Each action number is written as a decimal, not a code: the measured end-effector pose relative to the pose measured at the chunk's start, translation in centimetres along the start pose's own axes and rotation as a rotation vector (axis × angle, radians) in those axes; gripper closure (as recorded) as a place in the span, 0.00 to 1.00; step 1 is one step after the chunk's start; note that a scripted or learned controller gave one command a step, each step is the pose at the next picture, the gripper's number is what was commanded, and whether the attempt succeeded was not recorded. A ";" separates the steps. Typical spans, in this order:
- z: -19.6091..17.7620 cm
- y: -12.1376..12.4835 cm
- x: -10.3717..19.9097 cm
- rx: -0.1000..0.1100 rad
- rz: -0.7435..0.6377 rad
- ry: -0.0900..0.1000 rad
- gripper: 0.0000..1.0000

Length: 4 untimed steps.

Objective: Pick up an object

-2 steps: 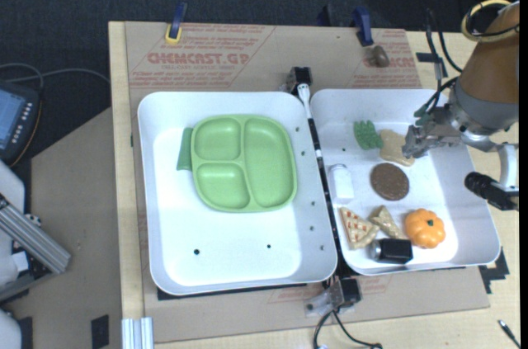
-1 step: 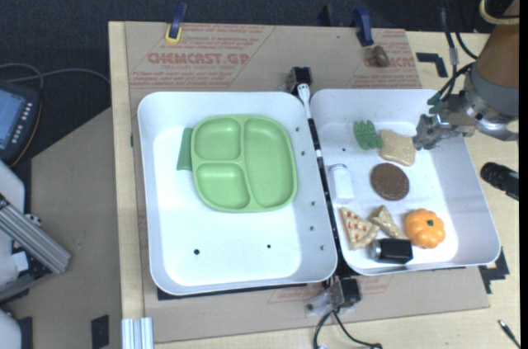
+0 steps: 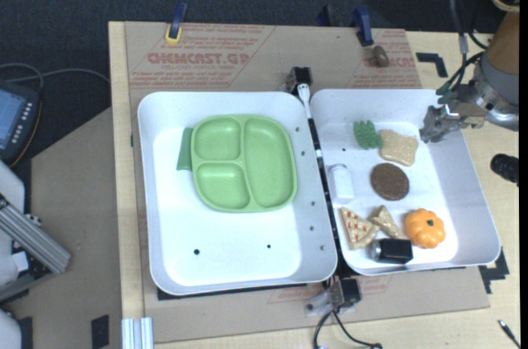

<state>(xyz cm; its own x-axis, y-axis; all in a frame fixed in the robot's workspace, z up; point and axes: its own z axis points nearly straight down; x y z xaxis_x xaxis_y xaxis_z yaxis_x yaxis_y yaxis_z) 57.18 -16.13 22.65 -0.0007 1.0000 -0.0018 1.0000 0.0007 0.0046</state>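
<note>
We see the left bin [image 3: 165, 199] holding a green divided plate [image 3: 243, 162] near its middle. The right bin [image 3: 470, 174] carries the small items: an orange pumpkin [image 3: 424, 228] at the near right, a brown round cookie [image 3: 389, 181] in the middle, a tan bread slice [image 3: 399, 148] just beyond it, a pizza slice [image 3: 357, 227] and a green broccoli piece [image 3: 365, 134]. The gripper [image 3: 436, 126] hangs over the bin's far right; we cannot tell how its pincer stands.
</note>
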 end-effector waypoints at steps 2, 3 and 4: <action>0.6 -3.3 11.4 0.009 -0.004 0.004 1.00; 0.7 -6.3 15.5 0.010 -0.003 0.004 1.00; 1.1 -6.2 17.2 0.008 -0.002 0.003 1.00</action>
<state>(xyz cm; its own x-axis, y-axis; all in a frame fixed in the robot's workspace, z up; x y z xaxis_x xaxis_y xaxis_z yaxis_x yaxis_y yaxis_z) 50.94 1.07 21.48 -0.0023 1.0000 0.0015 1.0000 0.0023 -0.0036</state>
